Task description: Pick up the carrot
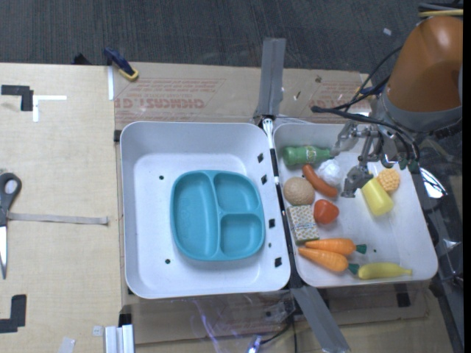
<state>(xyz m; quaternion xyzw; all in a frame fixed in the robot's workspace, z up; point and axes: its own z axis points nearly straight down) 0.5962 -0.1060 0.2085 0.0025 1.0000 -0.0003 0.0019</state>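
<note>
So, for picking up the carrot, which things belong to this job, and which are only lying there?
Belong to the job:
- carrots, two lying together near the right bin's front
- gripper, above the right bin

Only lying there:
- green bottle
- tomato
- corn cob
- yellow block
- blue divided plate, left bin
- scissors

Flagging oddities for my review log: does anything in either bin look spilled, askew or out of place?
Nothing stands out. The toy food lies loosely jumbled in the right bin, two carrots near its front edge, all inside the walls. The teal divided plate sits flat in the left bin.
</note>
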